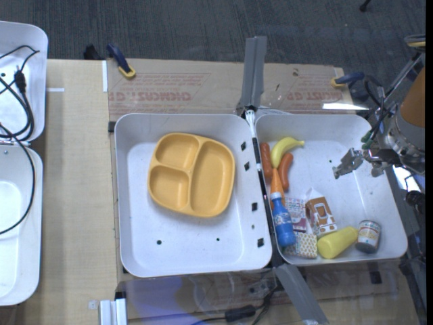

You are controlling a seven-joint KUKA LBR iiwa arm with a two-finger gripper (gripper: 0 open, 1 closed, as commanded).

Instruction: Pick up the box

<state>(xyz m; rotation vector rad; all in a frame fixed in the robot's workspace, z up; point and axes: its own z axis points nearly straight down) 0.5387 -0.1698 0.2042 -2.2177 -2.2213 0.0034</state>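
The light is bright and even, the white bins (135,202) look a little shiny with soft shadows along their walls, small things like the can (369,235) look a bit fuzzy, and the dark floor (169,12) at the top stays dim.

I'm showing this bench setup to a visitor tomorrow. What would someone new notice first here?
First, the big yellow divided plate lying alone in the left bin. Next, the clutter crowded along the right bin's left and lower sides: a banana, two hot dogs, a blue bottle, a small box, a yellow bottle and a can. The arm's hand hangs over that bin's bare right part, away from the box.
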